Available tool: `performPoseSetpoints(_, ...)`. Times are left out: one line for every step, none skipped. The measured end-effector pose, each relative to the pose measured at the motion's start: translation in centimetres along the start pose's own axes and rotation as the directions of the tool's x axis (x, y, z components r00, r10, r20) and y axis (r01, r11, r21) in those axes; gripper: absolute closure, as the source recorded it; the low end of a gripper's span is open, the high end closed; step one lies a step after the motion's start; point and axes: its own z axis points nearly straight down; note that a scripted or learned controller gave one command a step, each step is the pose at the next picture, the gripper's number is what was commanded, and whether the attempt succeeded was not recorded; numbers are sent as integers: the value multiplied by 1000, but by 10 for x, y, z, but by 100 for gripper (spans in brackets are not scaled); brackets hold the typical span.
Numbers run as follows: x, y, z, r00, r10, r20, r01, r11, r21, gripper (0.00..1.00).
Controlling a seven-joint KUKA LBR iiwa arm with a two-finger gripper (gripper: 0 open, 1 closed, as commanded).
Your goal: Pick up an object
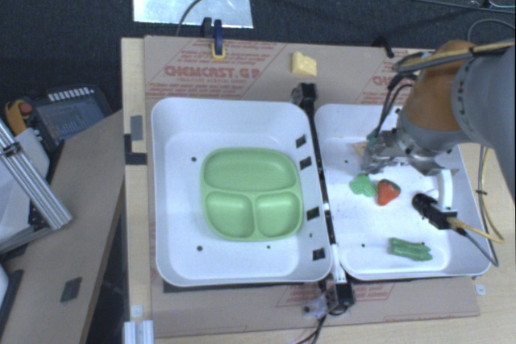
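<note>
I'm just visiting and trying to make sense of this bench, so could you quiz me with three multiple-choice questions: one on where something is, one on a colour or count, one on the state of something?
1. Where does the green divided plate lie?
A. In the left bin
B. In the right bin
C. On the dark floor

2. What colour is the small round piece beside the green lump?
A. Blue
B. Red-orange
C. White

3. How does the plate stand?
A. Flipped over
B. Stacked with toys
C. Right way up, nothing in its compartments

Key: 1 A, the plate sits within the left bin. 2 B, the piece is red-orange, in the right bin just under the gripper. 3 C, its three hollows face up, bare.
</note>
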Motion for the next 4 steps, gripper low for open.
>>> performPoseSetpoints(-1,1,-43,1000,-1,1,1,1000,6,100)
performPoseSetpoints(1,-1,-106,1000,-3,1,3,1000,5,100)
performPoseSetpoints(1,2,-171,1000,-3,2,3,1000,3,100)
performPoseSetpoints(58,16,-156,1000,-7,-1,7,1000,8,100)
